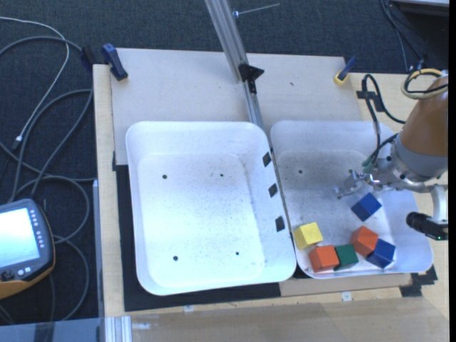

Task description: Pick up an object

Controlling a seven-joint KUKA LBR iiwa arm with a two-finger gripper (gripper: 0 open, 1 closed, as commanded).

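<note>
Several small blocks lie in the right bin (313, 148). A blue cube (367, 206) sits alone near the bin's middle right. Along the front wall are a yellow cube (308, 234), an orange block (324, 257), a green block (347, 255), a second orange block (365, 239) and another blue block (382, 253). My gripper (349, 187) reaches in from the right, low over the bin floor, just up and left of the lone blue cube. The cube lies beside the gripper, not visibly in it.
The left bin (142, 148) stands next to the right one, with black clips (272, 189) on the shared wall. A slanted metal pole (228, 34) rises from the bench behind the bins. A pendant (21, 244) lies at far left.
</note>
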